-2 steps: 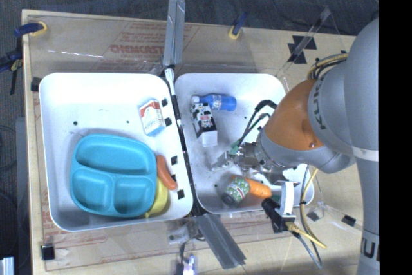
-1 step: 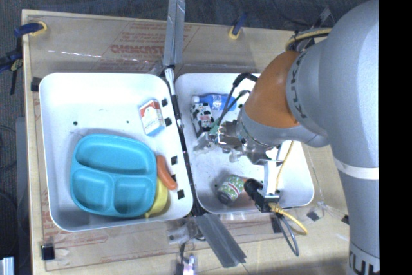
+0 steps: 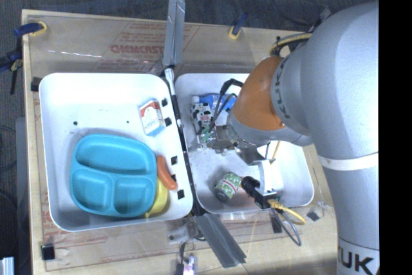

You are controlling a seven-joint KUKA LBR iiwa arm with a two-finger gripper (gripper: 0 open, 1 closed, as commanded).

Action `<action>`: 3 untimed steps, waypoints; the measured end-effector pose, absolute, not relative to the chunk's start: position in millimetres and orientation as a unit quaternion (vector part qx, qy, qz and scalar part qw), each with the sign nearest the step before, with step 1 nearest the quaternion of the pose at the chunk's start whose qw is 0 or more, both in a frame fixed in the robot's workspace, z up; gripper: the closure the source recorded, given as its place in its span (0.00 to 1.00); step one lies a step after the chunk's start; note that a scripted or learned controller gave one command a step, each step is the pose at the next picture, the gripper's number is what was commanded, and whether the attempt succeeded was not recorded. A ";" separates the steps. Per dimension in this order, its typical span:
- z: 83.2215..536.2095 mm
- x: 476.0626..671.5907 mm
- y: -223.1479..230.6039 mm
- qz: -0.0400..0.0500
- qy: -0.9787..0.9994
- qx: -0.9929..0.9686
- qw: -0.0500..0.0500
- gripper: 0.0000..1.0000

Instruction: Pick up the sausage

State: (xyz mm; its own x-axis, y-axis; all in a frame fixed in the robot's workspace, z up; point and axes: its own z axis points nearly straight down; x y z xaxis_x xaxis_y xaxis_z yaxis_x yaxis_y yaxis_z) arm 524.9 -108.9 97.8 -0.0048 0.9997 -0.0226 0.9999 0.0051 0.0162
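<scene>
Hanging low over the far left part of the shallow white right bin (image 3: 301, 185), close to its left wall: a grey two-finger gripper (image 3: 217, 140) under the orange-banded wrist (image 3: 257, 100). Open or closed, cannot tell from this slant. Just beside it toward the far edge, a blue-and-white printed packet (image 3: 205, 107). Toward the near edge, a green-and-white can (image 3: 226, 187) on its side. Across the two meeting walls, in the shallow white left bin (image 3: 58, 100), an orange-red sausage (image 3: 165, 172), lying flat by the right wall, toward the near right corner, apart from the gripper. Long axis running far to near along that wall, near end pointing slightly rightward. Against its left side, a light blue three-compartment plastic plate (image 3: 112, 174), with a yellow rounded object (image 3: 159, 201) poking out from beneath the plate's near right corner. Farther along the same wall, a small red-and-white carton (image 3: 150, 117).
</scene>
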 end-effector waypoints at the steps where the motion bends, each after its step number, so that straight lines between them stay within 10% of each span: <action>1: 191.8 477.0 -41.7 0.000 0.710 0.704 -0.001 0.00; 2: 191.4 515.7 15.1 0.000 0.740 0.672 -0.001 0.00; 3: 191.2 511.7 -32.4 -0.001 0.724 0.689 -0.002 0.00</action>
